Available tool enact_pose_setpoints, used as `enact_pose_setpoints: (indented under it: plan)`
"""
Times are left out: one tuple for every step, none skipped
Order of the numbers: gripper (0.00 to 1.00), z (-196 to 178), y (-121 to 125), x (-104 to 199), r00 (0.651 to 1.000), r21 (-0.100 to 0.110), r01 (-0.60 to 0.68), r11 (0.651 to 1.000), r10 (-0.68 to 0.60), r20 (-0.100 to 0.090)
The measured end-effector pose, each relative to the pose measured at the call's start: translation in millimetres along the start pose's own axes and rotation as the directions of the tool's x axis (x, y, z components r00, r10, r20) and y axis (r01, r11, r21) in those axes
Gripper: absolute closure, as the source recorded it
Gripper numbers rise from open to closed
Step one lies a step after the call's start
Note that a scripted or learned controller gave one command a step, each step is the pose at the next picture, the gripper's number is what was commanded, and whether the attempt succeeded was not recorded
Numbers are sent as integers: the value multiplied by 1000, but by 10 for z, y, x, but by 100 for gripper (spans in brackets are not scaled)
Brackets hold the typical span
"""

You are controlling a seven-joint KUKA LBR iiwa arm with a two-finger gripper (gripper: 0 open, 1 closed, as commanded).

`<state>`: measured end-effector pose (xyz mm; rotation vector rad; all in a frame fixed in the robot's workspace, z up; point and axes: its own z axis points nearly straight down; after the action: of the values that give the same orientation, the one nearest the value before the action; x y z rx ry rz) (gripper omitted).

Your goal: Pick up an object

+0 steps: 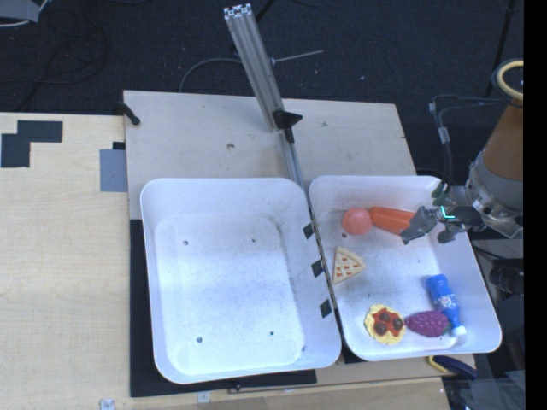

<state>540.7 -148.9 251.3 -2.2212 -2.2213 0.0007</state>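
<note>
Two shallow white bins sit side by side on the bench. The right bin [402,186] contains an orange carrot [391,219], a red ball [357,222], a waffle wedge [346,266], a small pizza [385,324], purple grapes [427,322] and a blue bottle [444,301]. The gripper [425,225] hangs over the bin's upper right area — just beside the carrot's right end.

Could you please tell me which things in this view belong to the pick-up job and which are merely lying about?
Belonging to the job:
hand, over the right bin
orange carrot
pink ball
waffle wedge
blue bottle
purple grapes
small pizza

Lying about:
left bin
metal rail
floor cables
</note>
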Motion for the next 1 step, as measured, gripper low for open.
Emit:
enact_pose_setpoints:
  plan:
    - [0,0,0,0,1000,0,0,1000,0,0]
